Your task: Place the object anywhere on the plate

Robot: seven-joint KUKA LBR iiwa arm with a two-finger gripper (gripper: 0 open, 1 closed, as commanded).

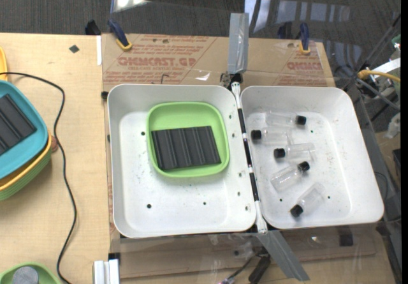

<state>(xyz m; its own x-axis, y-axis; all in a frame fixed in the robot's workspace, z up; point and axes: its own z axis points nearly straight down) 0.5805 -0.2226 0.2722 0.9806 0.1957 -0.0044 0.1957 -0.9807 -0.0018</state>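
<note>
Grey carpet at the far edge, pale wooden bench (pixel 51 212) below it with a black cable (pixel 60 168) looping down its left side. You've got a stack of teal-over-yellow plastic trays (pixel 22 142) at the far left. Next, left white shallow bin (pixel 127 212): inside it sits the green square plastic plate (pixel 186 117), toward the far side, with a dark grey ribbed insert (pixel 186 147) lying on it. Nothing else on the plate that I can see.

Right white shallow bin (pixel 357 200), touching the left one along the centre seam: five or so clear plastic vials with black caps (pixel 290 152), lying on their sides, scattered through the middle, the nearest one (pixel 305 201) slightly apart from the rest. That's your task object pool, none moved yet by the look of it.

Claw: can't tell its state, so no call on open or holding.

My read: pick not started. Next move needs a descent over one isolated vial; the near one looks easiest. Vials are slick and may roll, so grip across the body.
</note>
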